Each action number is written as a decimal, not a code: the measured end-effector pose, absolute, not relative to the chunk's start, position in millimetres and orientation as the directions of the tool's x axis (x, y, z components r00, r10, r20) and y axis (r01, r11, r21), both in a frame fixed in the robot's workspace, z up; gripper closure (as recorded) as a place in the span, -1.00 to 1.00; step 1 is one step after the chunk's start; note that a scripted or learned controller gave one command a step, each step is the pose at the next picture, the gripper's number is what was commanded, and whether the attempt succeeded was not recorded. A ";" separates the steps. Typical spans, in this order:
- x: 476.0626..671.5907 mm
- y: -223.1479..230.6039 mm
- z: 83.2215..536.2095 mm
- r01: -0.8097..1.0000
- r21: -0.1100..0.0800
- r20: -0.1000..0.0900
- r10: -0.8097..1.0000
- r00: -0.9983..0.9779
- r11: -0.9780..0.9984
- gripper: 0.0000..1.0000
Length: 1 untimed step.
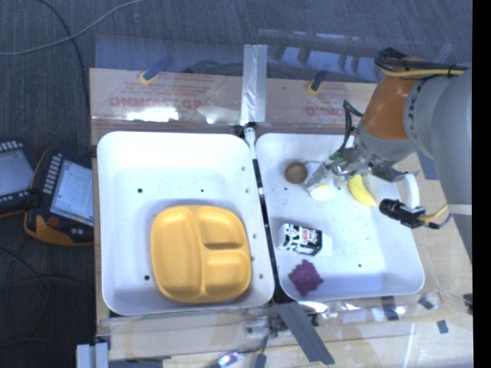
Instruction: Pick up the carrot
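My gripper (334,171) hangs low over the back of the right bin (399,274), reaching in from the right under the orange-banded wrist (387,106). Right under it lies a small white object (323,192), so close that I cannot tell whether they touch. A yellow banana (362,191) lies just to its right, and a brown round thing (295,172) rests just to its left. The wrist hides part of the bin's back right corner.
A black-and-white packet (301,238) and a purple bunch of grapes (305,276) lie in the front of the right bin. The left bin (130,167) holds a yellow divided tray (201,251). A black fitting (400,209) sticks out from the arm.
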State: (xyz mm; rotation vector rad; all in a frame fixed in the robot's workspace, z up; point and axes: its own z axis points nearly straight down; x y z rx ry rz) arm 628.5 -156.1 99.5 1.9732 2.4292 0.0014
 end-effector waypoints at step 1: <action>572.3 -105.0 95.7 0.705 0.000 0.002 0.705 -0.709 0.709 1.00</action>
